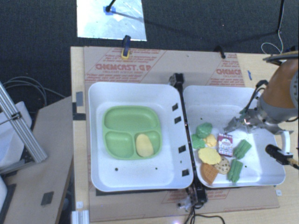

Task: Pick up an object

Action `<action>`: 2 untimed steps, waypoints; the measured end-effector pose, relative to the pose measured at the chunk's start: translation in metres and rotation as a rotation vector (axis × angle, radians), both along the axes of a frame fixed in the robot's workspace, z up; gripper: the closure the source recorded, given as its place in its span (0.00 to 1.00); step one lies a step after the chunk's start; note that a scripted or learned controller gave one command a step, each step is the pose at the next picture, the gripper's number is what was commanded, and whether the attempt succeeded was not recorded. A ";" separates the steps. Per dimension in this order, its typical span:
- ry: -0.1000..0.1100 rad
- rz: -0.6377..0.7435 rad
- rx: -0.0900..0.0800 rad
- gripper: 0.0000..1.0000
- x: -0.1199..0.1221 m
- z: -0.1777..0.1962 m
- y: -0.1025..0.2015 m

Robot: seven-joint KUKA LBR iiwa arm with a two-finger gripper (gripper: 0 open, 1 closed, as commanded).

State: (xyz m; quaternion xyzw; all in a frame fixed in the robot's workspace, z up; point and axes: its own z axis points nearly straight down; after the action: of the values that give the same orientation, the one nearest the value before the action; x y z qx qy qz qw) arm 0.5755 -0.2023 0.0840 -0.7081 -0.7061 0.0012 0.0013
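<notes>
A heap of toy food lies in the right bin (219, 101), toward its front left. It includes a green broccoli-like piece (203, 129), a small purple and white carton (225, 145), a yellow piece (210, 156), a brown cookie (223, 165), an orange waffle-like piece (209, 173) and two green pods (242, 148) (235, 170). My gripper (236, 123) reaches in from the right, low over the bin, just above and to the right of the carton. I see nothing held in it.
The left bin (135, 92) holds a green divided tray (132, 118) with a pale yellow piece (145, 144) in its front right compartment. A black divider (183, 125) runs between the bins. The arm's orange band (282, 85) stands over the right bin's far right edge.
</notes>
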 end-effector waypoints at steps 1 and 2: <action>0.001 0.001 0.002 0.00 -0.076 0.000 0.019; -0.011 0.010 -0.002 0.00 -0.004 0.001 0.025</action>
State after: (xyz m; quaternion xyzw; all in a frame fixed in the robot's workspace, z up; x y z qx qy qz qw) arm 0.5712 -0.1769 0.0854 -0.7045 -0.7097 -0.0022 -0.0031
